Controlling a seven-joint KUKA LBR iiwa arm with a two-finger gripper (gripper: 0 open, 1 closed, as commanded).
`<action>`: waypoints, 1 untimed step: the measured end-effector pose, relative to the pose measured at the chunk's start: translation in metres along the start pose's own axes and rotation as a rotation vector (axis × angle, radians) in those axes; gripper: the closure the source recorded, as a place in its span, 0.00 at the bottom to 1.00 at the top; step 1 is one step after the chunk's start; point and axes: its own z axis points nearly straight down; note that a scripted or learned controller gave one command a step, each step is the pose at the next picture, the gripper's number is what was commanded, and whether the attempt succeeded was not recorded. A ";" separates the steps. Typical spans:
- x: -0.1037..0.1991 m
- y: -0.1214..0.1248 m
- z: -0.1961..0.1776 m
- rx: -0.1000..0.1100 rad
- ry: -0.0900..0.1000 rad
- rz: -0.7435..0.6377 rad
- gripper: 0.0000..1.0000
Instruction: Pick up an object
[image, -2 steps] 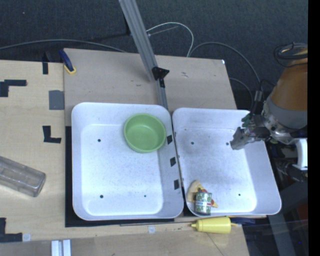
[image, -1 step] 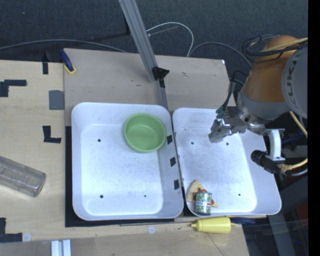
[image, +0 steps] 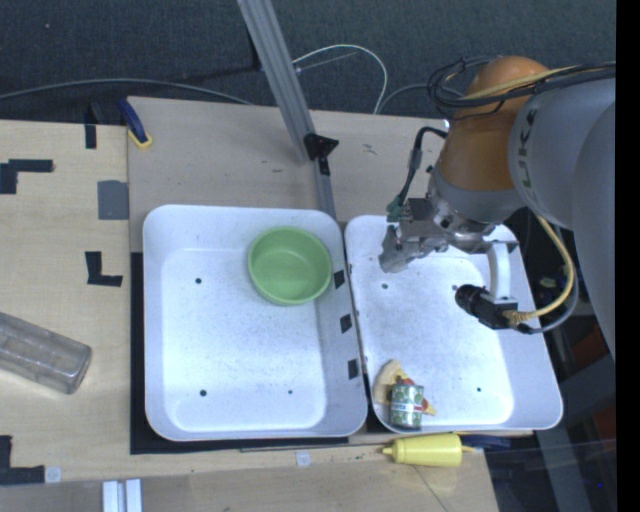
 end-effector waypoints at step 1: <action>0.052 0.019 0.013 0.000 0.000 0.000 1.00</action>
